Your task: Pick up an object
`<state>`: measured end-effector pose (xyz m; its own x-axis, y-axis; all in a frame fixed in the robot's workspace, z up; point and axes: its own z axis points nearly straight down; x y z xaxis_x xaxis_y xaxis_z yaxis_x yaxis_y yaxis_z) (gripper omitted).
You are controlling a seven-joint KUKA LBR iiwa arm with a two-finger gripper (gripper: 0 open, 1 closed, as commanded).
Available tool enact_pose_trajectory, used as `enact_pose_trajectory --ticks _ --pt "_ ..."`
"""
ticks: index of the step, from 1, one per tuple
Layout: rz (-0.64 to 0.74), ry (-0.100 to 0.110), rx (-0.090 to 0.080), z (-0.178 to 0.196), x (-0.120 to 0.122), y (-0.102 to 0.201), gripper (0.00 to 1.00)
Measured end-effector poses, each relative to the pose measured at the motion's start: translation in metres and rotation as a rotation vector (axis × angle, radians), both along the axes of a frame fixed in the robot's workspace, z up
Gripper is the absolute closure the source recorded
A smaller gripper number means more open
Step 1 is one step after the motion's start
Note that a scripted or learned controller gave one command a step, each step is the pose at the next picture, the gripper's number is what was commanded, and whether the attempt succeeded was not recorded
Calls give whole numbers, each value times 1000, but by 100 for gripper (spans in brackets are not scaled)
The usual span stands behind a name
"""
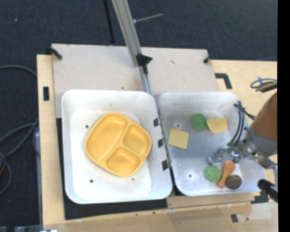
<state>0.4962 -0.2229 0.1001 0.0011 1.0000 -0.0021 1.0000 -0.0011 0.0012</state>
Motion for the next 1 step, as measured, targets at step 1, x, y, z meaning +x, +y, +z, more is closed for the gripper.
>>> enact_pose_trajectory --ticks 1 --pt "-4 -5 -1 12 1 -1 100"
